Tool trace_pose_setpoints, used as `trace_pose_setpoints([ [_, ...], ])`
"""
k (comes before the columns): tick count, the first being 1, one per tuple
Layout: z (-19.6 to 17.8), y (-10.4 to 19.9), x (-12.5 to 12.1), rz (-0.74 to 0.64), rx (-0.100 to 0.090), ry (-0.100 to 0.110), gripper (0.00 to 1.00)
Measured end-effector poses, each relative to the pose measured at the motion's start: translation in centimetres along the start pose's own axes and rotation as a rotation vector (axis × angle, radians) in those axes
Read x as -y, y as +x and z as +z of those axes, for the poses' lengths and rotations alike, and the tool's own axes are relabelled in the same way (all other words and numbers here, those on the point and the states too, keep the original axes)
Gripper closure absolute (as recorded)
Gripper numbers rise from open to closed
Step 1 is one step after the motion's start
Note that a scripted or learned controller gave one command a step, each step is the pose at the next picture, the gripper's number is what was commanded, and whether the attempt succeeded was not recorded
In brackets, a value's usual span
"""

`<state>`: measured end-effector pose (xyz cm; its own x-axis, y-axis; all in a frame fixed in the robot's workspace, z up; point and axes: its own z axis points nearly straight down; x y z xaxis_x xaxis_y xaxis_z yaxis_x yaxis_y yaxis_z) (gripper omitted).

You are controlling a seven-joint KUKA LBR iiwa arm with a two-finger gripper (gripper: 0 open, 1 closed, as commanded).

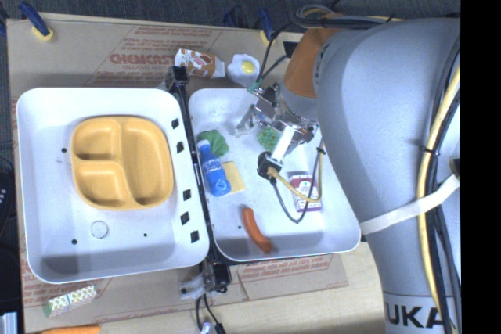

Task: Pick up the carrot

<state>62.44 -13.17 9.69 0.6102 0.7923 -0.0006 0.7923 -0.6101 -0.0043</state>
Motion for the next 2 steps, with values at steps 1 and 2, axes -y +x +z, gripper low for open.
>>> trace_pose_setpoints([
  [1,-2.3,1.2,4.9,-0.083,0.0,0.002,0.0],
  [2,0.6,-2.5,9.3,0.02,0.001,0.002,0.0],
])
